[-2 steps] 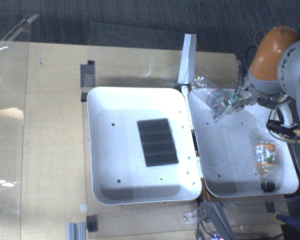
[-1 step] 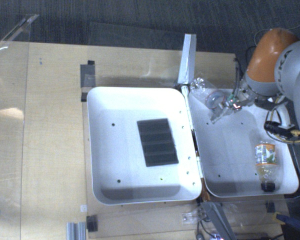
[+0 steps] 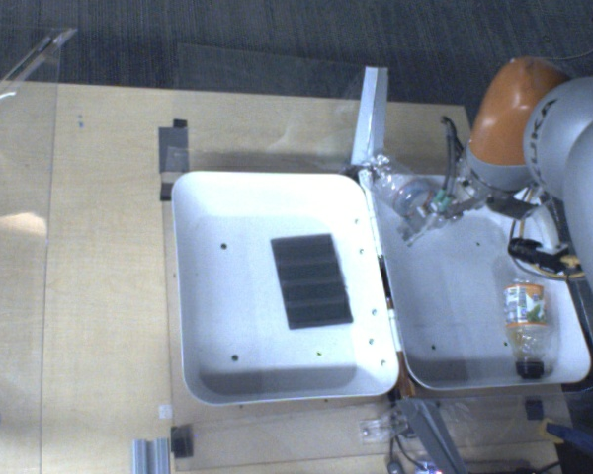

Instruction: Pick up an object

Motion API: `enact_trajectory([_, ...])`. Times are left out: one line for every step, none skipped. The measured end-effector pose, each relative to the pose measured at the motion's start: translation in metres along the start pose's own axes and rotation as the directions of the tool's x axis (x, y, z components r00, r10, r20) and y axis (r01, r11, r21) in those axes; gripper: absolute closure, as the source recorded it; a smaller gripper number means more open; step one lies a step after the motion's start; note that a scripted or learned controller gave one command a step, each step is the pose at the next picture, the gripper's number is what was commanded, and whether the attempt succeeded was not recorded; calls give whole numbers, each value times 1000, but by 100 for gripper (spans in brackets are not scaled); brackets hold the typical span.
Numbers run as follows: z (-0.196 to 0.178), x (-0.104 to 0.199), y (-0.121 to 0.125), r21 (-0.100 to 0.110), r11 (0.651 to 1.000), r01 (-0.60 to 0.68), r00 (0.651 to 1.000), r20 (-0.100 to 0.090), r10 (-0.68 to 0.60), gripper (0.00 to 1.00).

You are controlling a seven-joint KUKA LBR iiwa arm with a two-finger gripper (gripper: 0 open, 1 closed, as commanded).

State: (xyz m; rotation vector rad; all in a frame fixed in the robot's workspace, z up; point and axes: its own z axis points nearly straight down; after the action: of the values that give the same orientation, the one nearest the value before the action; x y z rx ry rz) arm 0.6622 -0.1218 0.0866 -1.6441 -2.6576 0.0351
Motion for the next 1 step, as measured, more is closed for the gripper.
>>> enact_trajectory([0,7,3,0,1000,-21,1000,2,21,0])
